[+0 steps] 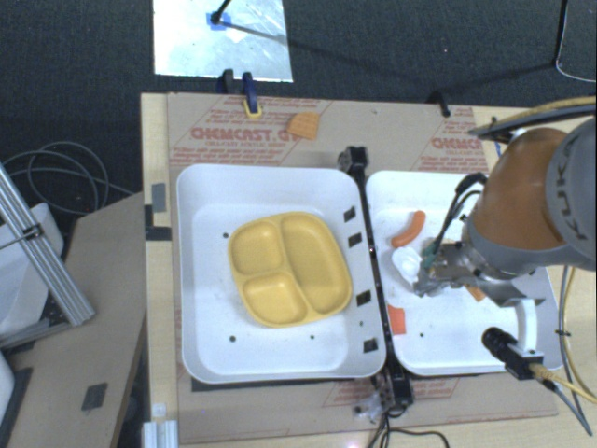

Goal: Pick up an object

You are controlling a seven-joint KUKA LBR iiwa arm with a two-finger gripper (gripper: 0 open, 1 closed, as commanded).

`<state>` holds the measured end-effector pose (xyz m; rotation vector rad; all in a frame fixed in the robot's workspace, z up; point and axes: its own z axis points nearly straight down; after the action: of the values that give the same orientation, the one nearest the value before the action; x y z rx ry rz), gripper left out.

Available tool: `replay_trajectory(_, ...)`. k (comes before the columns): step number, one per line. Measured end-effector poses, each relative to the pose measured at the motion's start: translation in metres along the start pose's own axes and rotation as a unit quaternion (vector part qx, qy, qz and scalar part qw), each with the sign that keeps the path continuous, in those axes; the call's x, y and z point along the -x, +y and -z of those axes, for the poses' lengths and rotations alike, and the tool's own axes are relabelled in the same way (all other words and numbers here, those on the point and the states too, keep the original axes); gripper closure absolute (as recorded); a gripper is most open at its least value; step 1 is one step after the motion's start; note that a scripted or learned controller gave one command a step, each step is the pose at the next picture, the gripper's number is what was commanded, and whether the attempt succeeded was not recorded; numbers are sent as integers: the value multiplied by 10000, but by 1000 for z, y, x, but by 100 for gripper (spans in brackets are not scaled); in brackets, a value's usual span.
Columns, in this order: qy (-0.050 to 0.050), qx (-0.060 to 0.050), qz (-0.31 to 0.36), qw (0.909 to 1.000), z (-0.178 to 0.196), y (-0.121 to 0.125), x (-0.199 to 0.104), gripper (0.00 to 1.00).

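White plastic forms both shallow bins, which sit side by side on a brown sheet of printed cardboard (280, 133) covering the bench. The left bin (201, 250) holds a yellow three-compartment tray (289, 269), lying flat near the bin's centre and turned at a slight angle to the walls. The right bin (438, 348) holds the loose objects. An orange sausage-shaped piece (408, 230) lies slanted in the upper left part of this bin, near the divider. Just below it rests a small white object (405, 262), whose form cannot be made out. A short orange-red block (396, 321) lies lower down, close to the bin's left wall and well apart from the sausage-shaped piece.

The grey arm with its orange band (518, 194) reaches in from the right and covers much of the right bin. Its gripper (431, 273) points toward the bin's left side and sits just beside the white object, touching or nearly touching its right edge; which of the two cannot be told. The state of the pincer likewise cannot be told, since the tip is dark, small and partly hidden by the wrist. A small tan piece (303, 125) rests on the cardboard behind the left bin, next to a yellow-and-blue clamp (250, 96).
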<state>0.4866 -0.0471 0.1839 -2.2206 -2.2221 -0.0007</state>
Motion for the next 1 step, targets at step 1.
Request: replay_trajectory(1,13,30,58,10000,1,64,-74,100)
